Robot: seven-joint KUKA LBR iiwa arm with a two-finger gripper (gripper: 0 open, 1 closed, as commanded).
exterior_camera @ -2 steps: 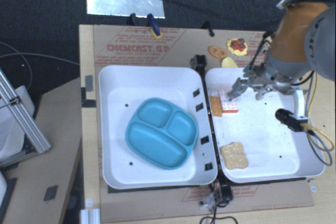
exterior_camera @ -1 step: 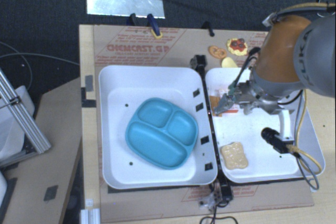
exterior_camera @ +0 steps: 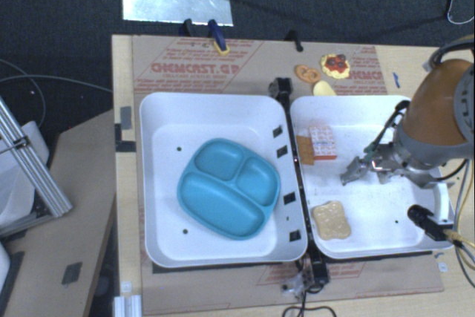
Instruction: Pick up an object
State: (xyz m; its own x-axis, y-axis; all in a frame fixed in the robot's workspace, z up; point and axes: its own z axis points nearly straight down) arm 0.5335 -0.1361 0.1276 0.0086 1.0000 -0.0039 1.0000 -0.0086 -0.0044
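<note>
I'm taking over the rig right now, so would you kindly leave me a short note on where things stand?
Pincer: low over the right bin, with nothing visibly between its fingers.
Job's things: a boxed item with a red and white pattern at the right bin's upper left; a tan toast-like piece near its front edge. A blue divided plate lies in the left bin.
Done: nothing lifted yet.
Left: grasp one object and raise it.
</note>
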